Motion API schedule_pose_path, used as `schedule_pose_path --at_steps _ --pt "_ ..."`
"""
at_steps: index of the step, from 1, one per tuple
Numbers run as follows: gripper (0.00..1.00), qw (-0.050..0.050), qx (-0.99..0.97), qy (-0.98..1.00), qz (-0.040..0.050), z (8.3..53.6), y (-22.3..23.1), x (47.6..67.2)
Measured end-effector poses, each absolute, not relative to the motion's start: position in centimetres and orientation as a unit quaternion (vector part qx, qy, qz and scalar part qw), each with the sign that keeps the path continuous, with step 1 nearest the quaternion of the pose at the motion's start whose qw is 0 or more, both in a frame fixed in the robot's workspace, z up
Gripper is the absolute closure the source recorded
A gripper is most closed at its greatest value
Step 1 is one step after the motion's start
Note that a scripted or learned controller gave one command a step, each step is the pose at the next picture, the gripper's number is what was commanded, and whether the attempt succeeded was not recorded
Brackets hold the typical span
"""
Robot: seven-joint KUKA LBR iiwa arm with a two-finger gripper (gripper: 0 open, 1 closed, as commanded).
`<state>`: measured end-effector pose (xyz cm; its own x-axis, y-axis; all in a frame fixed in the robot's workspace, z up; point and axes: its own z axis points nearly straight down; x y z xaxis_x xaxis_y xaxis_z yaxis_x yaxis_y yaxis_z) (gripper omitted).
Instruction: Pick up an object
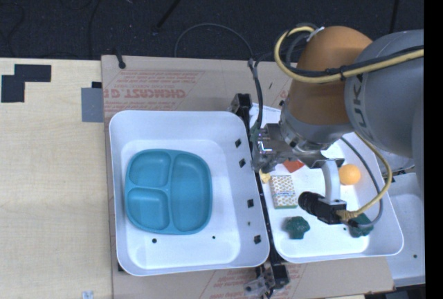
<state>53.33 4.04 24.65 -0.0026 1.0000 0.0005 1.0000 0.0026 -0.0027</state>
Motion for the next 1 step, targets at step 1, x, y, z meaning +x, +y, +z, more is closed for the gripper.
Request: schedule_pose_path --at_steps 1 --pt "1.00 0.001 -0.706 -0.709 0.0007 24.15 9.08 55.23"
